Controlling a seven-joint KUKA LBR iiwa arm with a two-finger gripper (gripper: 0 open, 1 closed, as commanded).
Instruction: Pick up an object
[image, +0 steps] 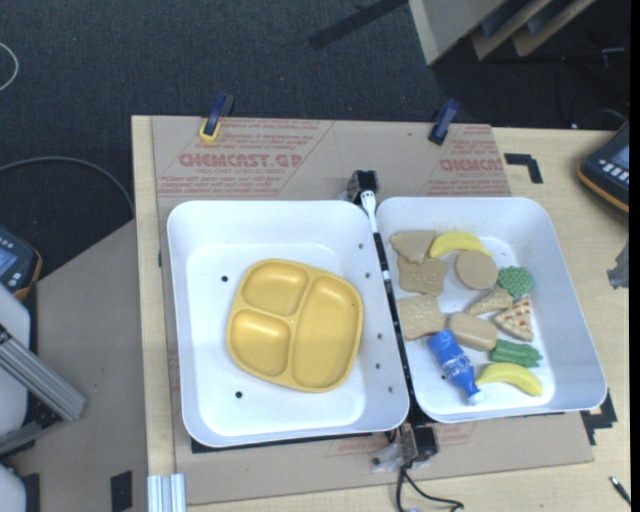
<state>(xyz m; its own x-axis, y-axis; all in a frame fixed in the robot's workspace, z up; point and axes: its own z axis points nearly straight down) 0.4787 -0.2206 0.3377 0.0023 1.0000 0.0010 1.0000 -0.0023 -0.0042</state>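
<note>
status: pick not begun, by the look of it, every item lying flat | candidates: blue bottle (455, 366), banana (455, 242), crackers (420, 275), all in the white bin (570, 300) right of the yellow tray (295, 323) | closest to tray: crackers, then bottle | left: reach, grasp, lift

tray (295, 325) in L bin (190, 300), toys (470, 310) in R bin (560, 290)

brown bench (300, 155) carries 2 white bins (195, 330) (560, 300), touching side by side.
</note>
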